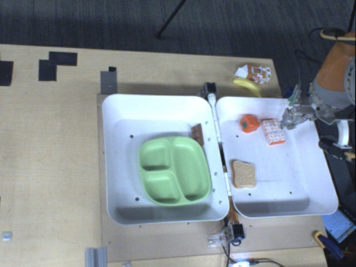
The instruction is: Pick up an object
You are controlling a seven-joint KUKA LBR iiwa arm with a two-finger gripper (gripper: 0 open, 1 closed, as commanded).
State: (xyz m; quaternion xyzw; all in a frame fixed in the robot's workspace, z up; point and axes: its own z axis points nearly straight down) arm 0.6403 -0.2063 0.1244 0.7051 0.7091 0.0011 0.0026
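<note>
Right bin [311, 193]: bread slice [243, 174] nearest, near the divider; further back a small carton [273, 132] beside an orange tomato [250, 123]. Gripper [289, 119] just right of the carton, low over the bin — fingers too small to tell. Left bin [119, 149] — green divided plate [174, 170].

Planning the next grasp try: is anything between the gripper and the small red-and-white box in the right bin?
Nothing visible. The gripper sits just right of the box, with only bare floor of the right bin between. The orange toy lies on the box's far, left side.
</note>
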